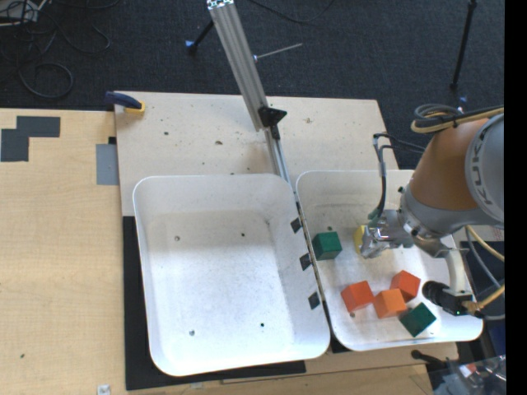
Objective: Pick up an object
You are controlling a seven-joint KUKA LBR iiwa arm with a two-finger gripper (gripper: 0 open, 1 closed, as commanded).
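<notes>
The right bin (346,189) holds a green cube (327,244) near its left wall. Three orange blocks lie toward the front: one (356,295) at the left, one (389,303) in the middle, one (406,284) behind it. A dark green block (417,318) rests at the front right. My gripper (374,243) hangs low over the bin's middle, right of the green cube, and a small yellow object (360,237) peeks out at its left side. I cannot make out how the gripper stands on that yellow object.
The left bin (156,189) sits beside the right one, with black clips (304,260) along the shared wall. A slanted aluminium post (243,64) rises behind the bins. Cables hang off the arm (453,179) at the right.
</notes>
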